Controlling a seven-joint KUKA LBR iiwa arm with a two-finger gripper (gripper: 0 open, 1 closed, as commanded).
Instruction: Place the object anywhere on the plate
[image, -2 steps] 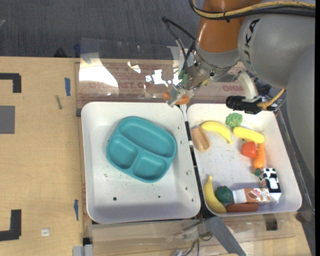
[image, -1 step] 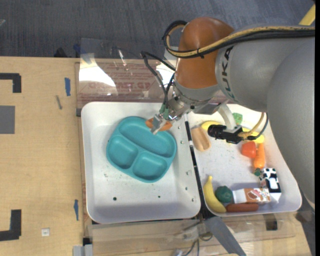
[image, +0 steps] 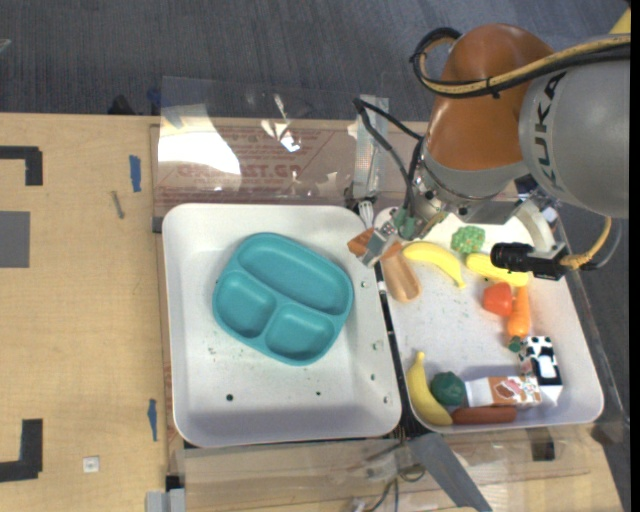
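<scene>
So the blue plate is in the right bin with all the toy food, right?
Not quite. The camera view shows the blue plate in the left bin, by itself. The toy food, like the banana and carrot, is in the right bin.

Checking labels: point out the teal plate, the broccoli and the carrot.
teal plate (image: 262, 262): camera view, large upper compartment.
broccoli (image: 467, 239): camera view, middle of the green floret.
carrot (image: 519, 311): camera view, mid orange body.
</scene>
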